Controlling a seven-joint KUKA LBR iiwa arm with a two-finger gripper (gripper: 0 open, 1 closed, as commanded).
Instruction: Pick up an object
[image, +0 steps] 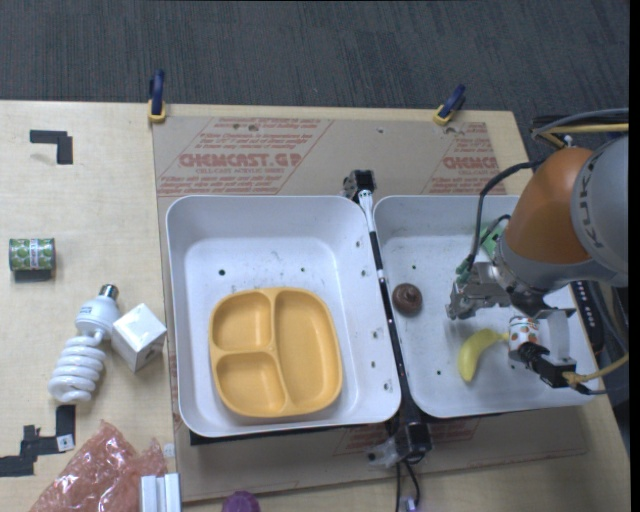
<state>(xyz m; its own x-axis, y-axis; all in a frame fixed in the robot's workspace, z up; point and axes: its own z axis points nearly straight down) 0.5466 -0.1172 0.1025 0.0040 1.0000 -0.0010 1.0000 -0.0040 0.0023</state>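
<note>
The arm (560, 215), with its orange band, rises highest toward the camera and reaches in over the right bin (437, 392). Below it the tool (468, 300) hangs low over the bin floor. From this angle it cannot be told whether the tool is released or clenched, and nothing shows in its grip.

Just beside the tool, toward the near edge, a yellow banana (477, 354) lies on the floor and appears apart from it. A small brown round object (407, 297) sits near the tool on the other side, close to the wall between the bins. Either could be the pick, and the banana looks the nearer.

To do it well, the tool should centre over the banana's middle, turn to close across its narrow width, and go down fully before lifting. The curved skin may slip out of an end grip.

Farther out, the left bin (260, 235) holds a yellow divided plate (300, 350).
</note>
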